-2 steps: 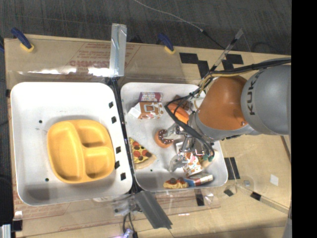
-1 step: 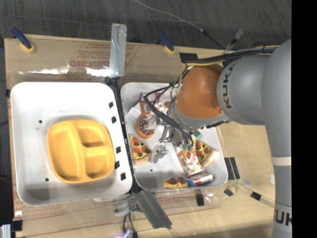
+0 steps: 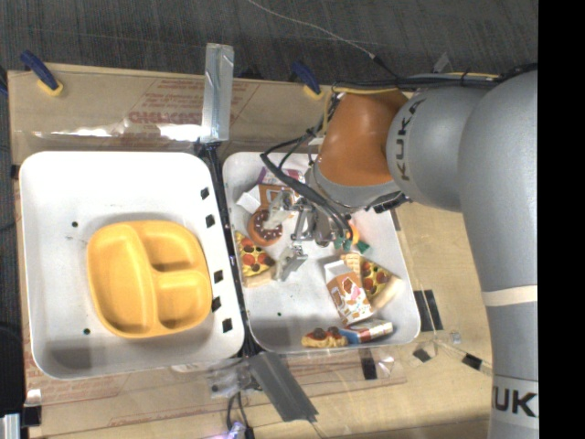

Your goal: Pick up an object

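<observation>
My gripper (image 3: pixel 306 238) hangs low over the middle of the right bin (image 3: pixel 292 314), under the orange wrist band (image 3: pixel 358 144). Just left of it lies a round brown doughnut-like toy (image 3: pixel 265 225). A small pizza slice (image 3: pixel 252 260) sits below that, against the bin's left wall. To the gripper's lower right are a larger pizza slice (image 3: pixel 378 280) and a snack packet (image 3: pixel 348 300). Along the front wall lie another pizza piece (image 3: pixel 324 338) and a red-and-white tube (image 3: pixel 371 332). I see nothing clearly held.
The left bin (image 3: pixel 46 199) holds a yellow divided tray (image 3: pixel 146 275). The grey arm (image 3: pixel 484 154) covers the right bin's far right corner. A small green item (image 3: pixel 353 241) peeks out beside the gripper. Cables (image 3: pixel 283 158) loop near the wrist.
</observation>
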